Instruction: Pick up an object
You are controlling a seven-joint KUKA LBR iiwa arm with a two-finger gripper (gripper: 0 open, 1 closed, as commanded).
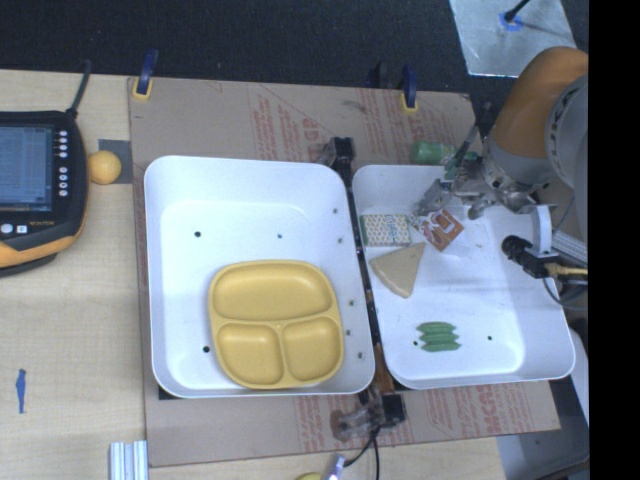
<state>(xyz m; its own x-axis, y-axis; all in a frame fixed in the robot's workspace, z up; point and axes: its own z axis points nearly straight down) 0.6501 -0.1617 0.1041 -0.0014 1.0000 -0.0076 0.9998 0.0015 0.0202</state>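
Observation:
The right bin [500, 368] holds several small items. A red-and-white packet [443, 230] lies near its back wall, tilted. Left of it is a flat patterned green-white box [386, 230], with a tan wedge [399, 269] just in front. A green pea pod [437, 337] rests near the front. My gripper [441, 200] hangs low over the back of this bin, directly above and close to the red-and-white packet. The grey wrist hides its tips, and nothing can be seen held in it.
The left bin [190, 203] contains a yellow divided plate [275, 323]. A small green object [432, 152] sits on the cardboard behind the right bin. A teach pendant [35, 188] and an orange ball [103, 166] lie at the far left.

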